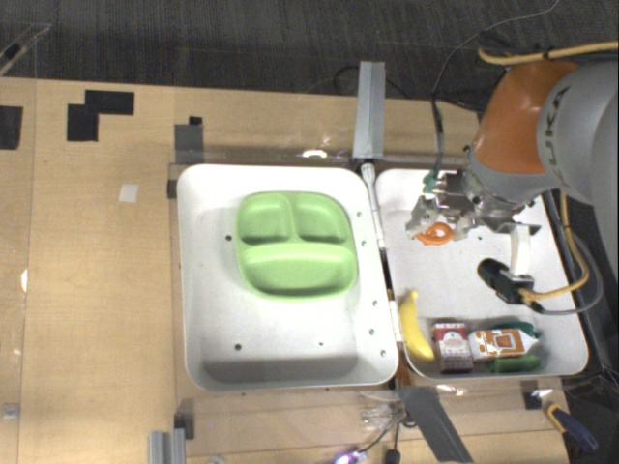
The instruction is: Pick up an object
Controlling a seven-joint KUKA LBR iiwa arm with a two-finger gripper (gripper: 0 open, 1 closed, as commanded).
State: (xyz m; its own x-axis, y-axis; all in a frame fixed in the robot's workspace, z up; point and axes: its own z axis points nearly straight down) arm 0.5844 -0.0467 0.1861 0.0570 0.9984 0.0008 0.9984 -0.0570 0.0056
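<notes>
Nearest, along the right white bin's (561, 351) front wall, lie two small printed packets (488, 346) beside a yellow banana (414, 329). Farther back, the gripper (437, 222) hangs over a small orange object (435, 236); whether its jaws are apart is unclear. A green divided plastic tray (293, 243) fills the left white bin (208, 356).

**Two bins, side by side on the bench**

The left white plastic bin (208, 356) held just a green three-compartment plastic tray (294, 243), sitting roughly mid-bin. In the right white plastic bin (571, 356), a yellow banana (414, 329) lay along the left wall, with two small printed food packets (486, 347) right beside it at the near edge. A small orange object (434, 235) sat toward the far end, under the metal two-finger gripper (443, 213).
</notes>
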